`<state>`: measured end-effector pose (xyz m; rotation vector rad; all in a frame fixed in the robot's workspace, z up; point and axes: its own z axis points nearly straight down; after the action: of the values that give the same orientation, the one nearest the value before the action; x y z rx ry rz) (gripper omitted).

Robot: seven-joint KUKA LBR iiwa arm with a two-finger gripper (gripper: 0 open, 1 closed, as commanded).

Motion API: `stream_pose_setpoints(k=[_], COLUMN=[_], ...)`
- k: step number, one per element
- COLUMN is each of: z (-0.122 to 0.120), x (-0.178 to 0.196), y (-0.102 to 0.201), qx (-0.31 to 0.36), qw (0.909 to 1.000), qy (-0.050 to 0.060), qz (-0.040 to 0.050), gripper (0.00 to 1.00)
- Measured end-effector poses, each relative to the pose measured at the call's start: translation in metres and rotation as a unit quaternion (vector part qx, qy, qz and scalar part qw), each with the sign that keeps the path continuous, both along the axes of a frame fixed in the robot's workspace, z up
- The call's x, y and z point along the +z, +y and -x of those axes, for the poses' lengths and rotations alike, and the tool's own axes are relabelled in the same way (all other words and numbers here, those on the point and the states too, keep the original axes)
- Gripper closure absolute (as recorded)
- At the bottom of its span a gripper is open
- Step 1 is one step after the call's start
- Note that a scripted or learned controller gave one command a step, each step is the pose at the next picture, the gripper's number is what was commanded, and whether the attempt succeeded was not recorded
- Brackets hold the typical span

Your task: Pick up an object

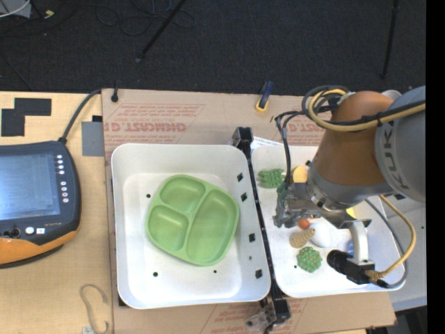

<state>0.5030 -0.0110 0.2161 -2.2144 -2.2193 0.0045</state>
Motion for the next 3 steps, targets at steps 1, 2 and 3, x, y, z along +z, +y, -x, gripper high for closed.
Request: stream_pose_setpoints(k=[1,2,3], z=[0.022,0.011,0.018], x=[0.004,0.019,0.017], y=[0.006,0.008,0.009], qx=[-0.002,-0.001,-0.003], qw=[1.0000,1.0000,1.0000], qy=[0.000,-0.002,-0.001], qz=[0.0006,0.0011,0.0009], gripper=[1.00,1.00,1.00])
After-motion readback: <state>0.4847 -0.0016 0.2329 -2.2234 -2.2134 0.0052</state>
